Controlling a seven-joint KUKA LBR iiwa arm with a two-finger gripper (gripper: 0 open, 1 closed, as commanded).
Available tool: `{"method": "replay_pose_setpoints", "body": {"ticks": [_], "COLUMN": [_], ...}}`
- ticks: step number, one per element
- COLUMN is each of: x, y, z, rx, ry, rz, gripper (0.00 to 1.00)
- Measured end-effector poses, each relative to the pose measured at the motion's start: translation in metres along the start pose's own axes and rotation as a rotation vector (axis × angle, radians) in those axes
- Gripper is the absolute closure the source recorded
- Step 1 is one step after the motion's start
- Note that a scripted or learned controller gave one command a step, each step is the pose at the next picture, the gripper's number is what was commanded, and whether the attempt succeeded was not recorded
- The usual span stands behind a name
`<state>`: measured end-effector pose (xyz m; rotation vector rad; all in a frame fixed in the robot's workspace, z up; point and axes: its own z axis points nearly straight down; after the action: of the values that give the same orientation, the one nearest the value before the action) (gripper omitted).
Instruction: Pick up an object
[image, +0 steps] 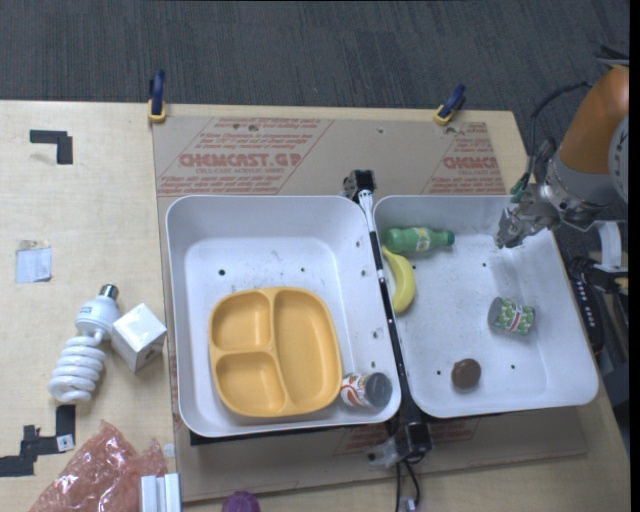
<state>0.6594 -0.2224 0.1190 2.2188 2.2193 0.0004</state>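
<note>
Dark grey carpet is seen beyond the pale wooden bench (80, 230), on which a brown board (250, 150) is held by two blue clamps, and two shallow white bins are set side by side on that board. The left bin (190, 250) is occupied by a yellow divided tray (272, 352), and a small can (365, 390) is lain on its side against the tray's lower right corner. In the right bin (570, 370) a green bottle (418, 239) is lain on its side near the upper left, with a yellow banana (402, 280) just below it along the dividing wall. A green and white crumpled packet (512, 317) is placed toward the right side, and a small brown round object (465, 374) is found below it and to its left.

The tool (508, 232) is positioned at the upper right of the right bin, over bare floor near the rim; whether it is spread or pressed together cannot be told. Nothing is seen between its tips. The packet is located below the tool, well apart from it, and the bottle is found to the tool's left.

Left of the bins, a spiral light bulb (82, 345), a white cube (139, 336) and a pink mesh bag (95, 470) are laid on the bench.
</note>
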Motion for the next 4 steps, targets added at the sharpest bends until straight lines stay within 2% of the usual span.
{"method": "replay_pose_setpoints", "body": {"ticks": [1, 2, 3, 4], "x": [0.048, 0.084, 0.126, 0.125], "y": [0.000, -0.001, -0.037, -0.037], "z": [0.010, 0.026, 0.026, 0.016], "rx": [0.003, 0.003, 0.003, 0.001], "ry": [0.002, 0.002, 0.002, 0.001], "rz": [-0.002, -0.002, 0.001, 0.004], "gripper": [0.00, 0.00, 0.00, 1.00]}}
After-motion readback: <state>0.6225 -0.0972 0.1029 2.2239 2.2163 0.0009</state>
